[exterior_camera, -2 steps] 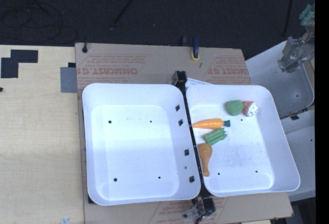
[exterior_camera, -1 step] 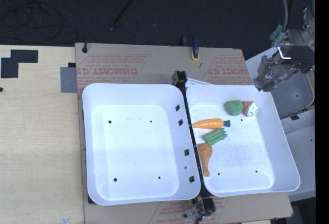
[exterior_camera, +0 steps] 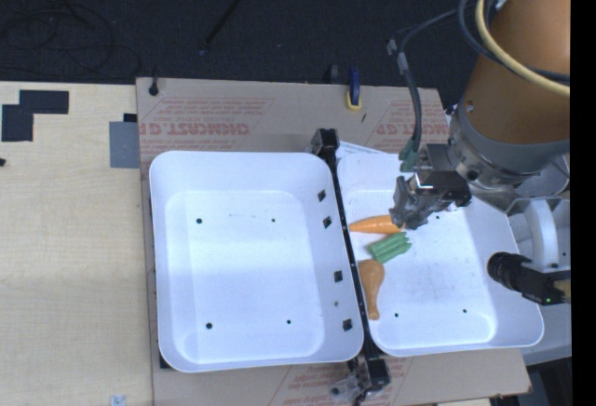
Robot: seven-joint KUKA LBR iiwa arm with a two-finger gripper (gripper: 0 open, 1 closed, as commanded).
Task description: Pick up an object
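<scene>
Carrot was seen in the right bin, at 9 o'clock from the gripper, with a green toy and an orange toy nearby; finger state could not be told

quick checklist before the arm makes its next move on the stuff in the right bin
1. Targets in reach: orange carrot, green piece and orange piece lie in the right bin - ok.
2. Gripper over a target: it sits at the carrot's right end - ok.
3. Object between the fingers: cannot tell.
4. Room around the target: carrot and green piece lie very close together, so two may catch at once - not ok.
5. Clearance from the divider: orange piece lies close beside it - not ok.
</scene>
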